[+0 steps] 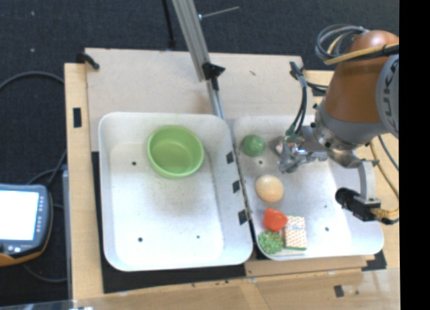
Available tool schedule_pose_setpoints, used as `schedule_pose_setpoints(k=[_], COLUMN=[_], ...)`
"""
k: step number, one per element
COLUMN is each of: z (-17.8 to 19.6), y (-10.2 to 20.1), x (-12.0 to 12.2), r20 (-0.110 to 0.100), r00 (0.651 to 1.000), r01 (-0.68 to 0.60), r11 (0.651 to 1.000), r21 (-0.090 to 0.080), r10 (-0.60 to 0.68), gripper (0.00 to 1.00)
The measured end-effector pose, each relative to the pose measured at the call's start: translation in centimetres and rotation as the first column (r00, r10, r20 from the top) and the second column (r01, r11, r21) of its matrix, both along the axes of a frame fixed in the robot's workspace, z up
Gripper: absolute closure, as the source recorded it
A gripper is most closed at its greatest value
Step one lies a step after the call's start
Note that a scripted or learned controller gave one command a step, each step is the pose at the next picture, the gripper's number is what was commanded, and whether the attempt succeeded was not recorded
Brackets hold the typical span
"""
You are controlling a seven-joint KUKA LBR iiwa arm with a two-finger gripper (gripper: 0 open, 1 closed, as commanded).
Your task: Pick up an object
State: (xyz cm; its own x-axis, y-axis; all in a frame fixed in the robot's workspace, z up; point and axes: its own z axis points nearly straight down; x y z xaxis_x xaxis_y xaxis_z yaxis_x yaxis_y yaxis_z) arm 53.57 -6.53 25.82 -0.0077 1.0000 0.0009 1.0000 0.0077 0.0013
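So the gripper (287,155) is down in the right bin (336,235), near its far edge and a bit left of the middle. From this angle I honestly can't tell how the jaws are set, it's just a clump of metal up there, and I can't make out anything caught in it. The arm (356,93) comes in from the right, with the orange band sitting above the wrist.

Closest thing to it is the green ball (253,144), just to its left, near the bin's far left corner. It's round, so no real long axis. Next out is the egg (269,188), nearer the front and slightly left of the gripper, lying along the left edge. It's only a little oval, with the long way running roughly left to right.

Further toward the near left corner there's a small pile: a red piece (275,220), a green leafy thing (270,241) touching it at the front, and a waffle-looking block (295,232) right beside both, standing with its long side running front to back.

The left bin (134,235) has a green bowl (175,151) sitting upright, in the far half and about the middle. Both bins sit side by side on the bench (148,80), and a slanted metal pole (191,26) runs down to where they meet.
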Motion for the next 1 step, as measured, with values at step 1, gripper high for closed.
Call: schedule_pose_setpoints(k=[1], z=[-1.34], y=[5.38], x=[-0.06], r20=[-0.001], r00=[1.000], r01=[0.001], r11=[1.000], r21=[0.000], r10=[-0.001], gripper=[1.00])
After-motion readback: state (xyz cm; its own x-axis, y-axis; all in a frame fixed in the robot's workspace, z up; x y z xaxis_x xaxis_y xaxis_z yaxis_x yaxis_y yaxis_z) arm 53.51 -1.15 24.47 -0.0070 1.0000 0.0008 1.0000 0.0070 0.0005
